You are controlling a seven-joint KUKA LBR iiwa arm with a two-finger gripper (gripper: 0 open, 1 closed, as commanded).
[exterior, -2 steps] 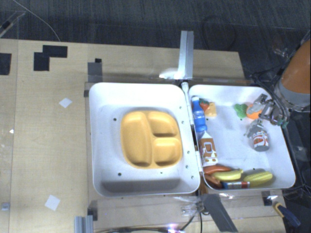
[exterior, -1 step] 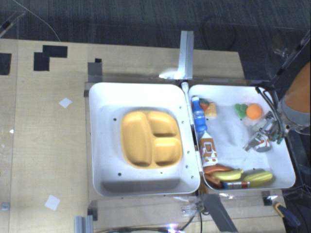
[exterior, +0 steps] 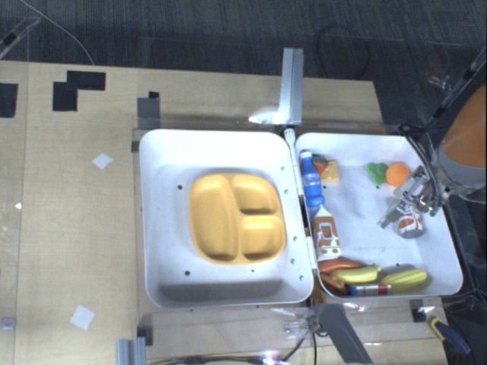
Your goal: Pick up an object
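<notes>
One fixed camera looks down at a slant from above the bench (exterior: 68, 226). Both white bins (exterior: 163, 204) lie mid-frame.

White bins (exterior: 163, 204), yellow tray (exterior: 234, 217), blue-capped bottle (exterior: 312, 185), orange ball (exterior: 397, 174), yellow bananas (exterior: 380, 277).

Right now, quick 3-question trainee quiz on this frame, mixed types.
1. True or false: the yellow divided tray lies in the left bin.
2. Which lies along the right bin's left wall? A) blue-capped bottle B) orange ball C) bananas
3. Fill in: the tool is over the ____ bin, near a small red-and-white item.

Key: 1 true; 2 A; 3 right.
</notes>
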